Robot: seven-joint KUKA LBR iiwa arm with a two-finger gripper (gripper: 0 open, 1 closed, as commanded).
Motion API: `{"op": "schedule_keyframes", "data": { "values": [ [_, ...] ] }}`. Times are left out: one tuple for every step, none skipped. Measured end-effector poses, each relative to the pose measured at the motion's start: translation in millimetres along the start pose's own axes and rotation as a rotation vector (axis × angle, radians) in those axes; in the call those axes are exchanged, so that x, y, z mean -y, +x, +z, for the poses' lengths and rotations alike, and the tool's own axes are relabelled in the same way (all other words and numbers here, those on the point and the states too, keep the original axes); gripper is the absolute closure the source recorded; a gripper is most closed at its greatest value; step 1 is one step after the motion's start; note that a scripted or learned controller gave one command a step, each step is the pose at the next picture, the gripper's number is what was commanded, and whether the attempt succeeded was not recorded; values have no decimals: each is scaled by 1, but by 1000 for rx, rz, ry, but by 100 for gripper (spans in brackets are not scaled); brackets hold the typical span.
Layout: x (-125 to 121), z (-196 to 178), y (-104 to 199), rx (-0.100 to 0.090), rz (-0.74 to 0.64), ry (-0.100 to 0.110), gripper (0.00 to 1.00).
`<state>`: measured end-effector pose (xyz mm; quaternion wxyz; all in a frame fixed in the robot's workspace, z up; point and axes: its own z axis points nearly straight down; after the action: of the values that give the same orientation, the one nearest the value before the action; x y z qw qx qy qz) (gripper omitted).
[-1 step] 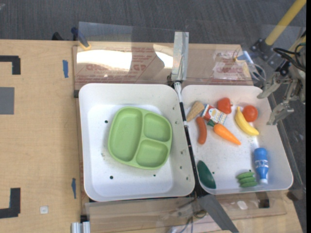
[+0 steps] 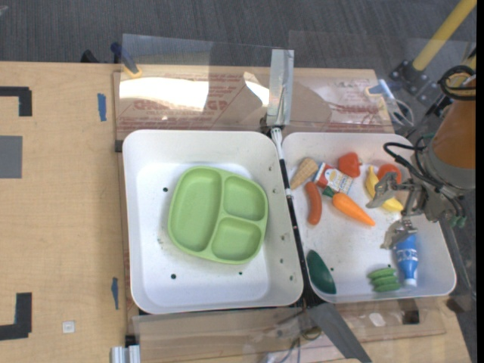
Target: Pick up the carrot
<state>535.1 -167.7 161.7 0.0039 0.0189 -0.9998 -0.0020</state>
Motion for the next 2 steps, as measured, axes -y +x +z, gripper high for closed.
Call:
{"op": "schedule_keyframes", "data": {
  "values": [
    [-35,49,-23,18,-35,7,0],
    [-58,72,-50,21,-54,7,0]
  ]
}}
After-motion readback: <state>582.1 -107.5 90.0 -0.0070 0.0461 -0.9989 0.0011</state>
